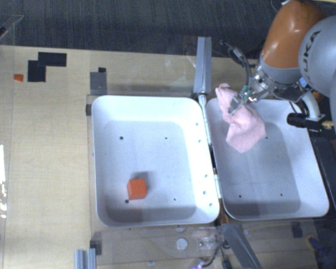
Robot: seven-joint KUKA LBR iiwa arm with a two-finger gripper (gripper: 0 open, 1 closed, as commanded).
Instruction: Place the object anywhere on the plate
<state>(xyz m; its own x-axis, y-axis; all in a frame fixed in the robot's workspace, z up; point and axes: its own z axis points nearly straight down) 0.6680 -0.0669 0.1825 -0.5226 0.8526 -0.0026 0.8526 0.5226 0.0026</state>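
So the grey arm with the orange band [291, 35] comes in from the right, and its two-finger gripper [243, 98] sits over the upper left corner of the right shallow white bin [280, 206]. The fingers look pinched on a soft pink cloth [243, 129], which hangs from them in a crumpled drape, upper end bunched at the fingertips and the rest spread lower over the bin floor; can't tell if the bottom edge touches the floor or hangs just above it. Over in the left shallow white bin [157, 116] there's a small orange block [137, 189] near the lower left part, well apart from the cloth. Both bins sit side by side on the light wooden bench [39, 167].
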